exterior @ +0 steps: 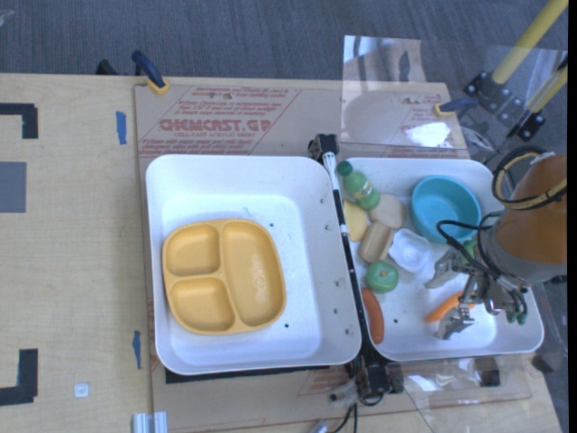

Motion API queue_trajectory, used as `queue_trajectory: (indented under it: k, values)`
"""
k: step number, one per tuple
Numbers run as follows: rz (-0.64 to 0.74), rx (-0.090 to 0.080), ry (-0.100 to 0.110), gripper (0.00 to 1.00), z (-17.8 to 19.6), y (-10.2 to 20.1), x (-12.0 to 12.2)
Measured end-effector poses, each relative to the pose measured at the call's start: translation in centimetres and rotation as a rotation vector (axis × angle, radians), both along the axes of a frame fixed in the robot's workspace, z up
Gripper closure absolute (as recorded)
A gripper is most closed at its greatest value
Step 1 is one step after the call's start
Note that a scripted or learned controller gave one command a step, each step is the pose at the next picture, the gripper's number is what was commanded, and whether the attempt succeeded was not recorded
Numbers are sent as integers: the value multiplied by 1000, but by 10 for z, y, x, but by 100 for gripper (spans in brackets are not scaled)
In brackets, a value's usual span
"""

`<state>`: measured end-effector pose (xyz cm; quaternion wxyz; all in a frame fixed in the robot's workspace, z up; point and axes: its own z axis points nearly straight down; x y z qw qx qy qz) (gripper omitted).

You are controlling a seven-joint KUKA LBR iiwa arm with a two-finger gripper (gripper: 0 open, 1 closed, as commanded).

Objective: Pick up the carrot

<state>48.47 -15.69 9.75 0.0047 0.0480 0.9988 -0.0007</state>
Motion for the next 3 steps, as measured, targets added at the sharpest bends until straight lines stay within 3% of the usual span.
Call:
queue_trajectory:
  k: [1,2,3]
  values:
    - [2,-1,-3,100,9,1,1]
    - [253,6,-7,100,-5,-58,3]
    - [254,4,-16,100,6,-57,6]
